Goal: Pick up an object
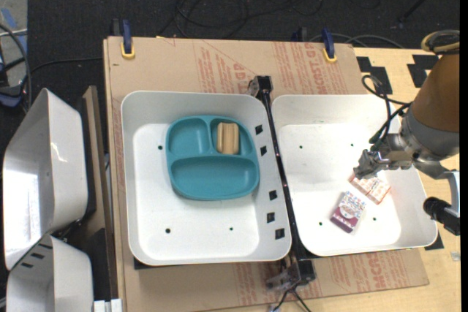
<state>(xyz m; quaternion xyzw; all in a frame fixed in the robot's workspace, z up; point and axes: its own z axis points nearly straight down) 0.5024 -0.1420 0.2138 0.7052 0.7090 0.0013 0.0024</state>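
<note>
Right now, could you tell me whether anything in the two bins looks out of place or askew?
Nothing looks spilled or damaged. Two small printed packets lie askew in the right white bin, by the gripper. A tan wooden block sits in the teal divided plate.

Two shallow white plastic bins sat side by side on a brown cardboard-covered bench (219, 62). The left bin (146, 230) held a teal plastic divided plate (208, 175) with a tan wooden block (228, 138) in its upper right compartment. In the right bin (322, 120), the two-finger gripper (369, 166) hung over a small pink and white packet (374, 189), beside a purple patterned packet (348, 212).
</note>
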